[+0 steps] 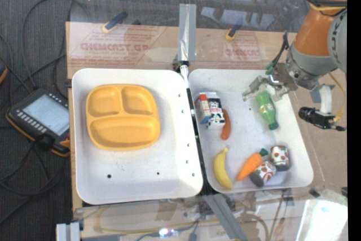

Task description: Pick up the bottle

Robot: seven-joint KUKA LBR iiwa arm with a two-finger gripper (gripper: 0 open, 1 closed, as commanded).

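My surface holds two white bins over grey carpet, cables upper left. Right bin: banana, carrot, cartons beside the green bottle. My jaws spread open above its upper end, gripping nothing.

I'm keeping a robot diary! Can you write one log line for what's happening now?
task: pick up bottle | gripper: jaws open, above green bottle top | bottle: lying in right bin, not held | status: not picked yet

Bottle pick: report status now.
Hand open, fingers spread just above the green bottle. Bottle lying flat in right bin, not gripped. Nothing blocking; hot dog well clear.
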